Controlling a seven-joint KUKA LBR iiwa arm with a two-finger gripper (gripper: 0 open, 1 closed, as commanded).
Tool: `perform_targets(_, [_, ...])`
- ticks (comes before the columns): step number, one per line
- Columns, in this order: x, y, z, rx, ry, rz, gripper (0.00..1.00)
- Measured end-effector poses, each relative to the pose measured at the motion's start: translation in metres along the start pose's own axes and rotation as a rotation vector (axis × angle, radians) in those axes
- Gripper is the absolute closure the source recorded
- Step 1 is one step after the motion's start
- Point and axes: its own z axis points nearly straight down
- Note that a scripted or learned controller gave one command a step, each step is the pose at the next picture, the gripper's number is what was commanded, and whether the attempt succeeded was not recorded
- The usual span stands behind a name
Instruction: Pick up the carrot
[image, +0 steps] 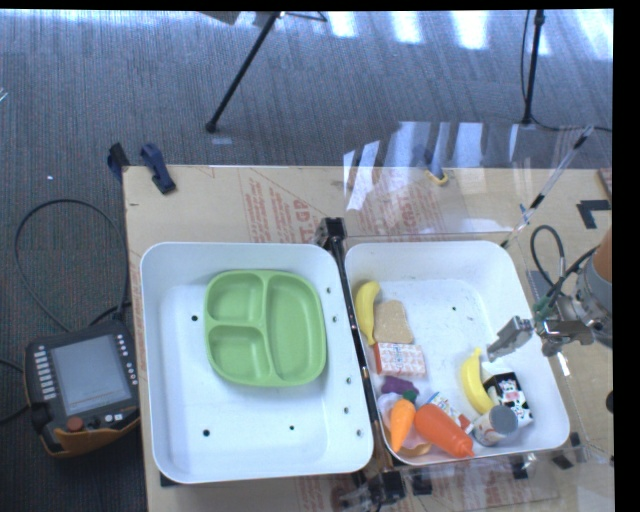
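Here's the gripper hanging over the right side of the right bin, reaching in from the edge. One finger juts out left toward the middle of the bin; whether the fingers are spread or pressed together, I cannot tell from this angle, and nothing shows between them. Down at the bin's front edge lies the carrot, small and orange, just beside a bigger orange cone-shaped toy. A banana sits between carrot and gripper. Over in the left bin, a green divided plate.
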Motion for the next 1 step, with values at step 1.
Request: perform_targets(1, [0.072,-0.012,0.0045,0.001,0.001,-0.031,0.0])
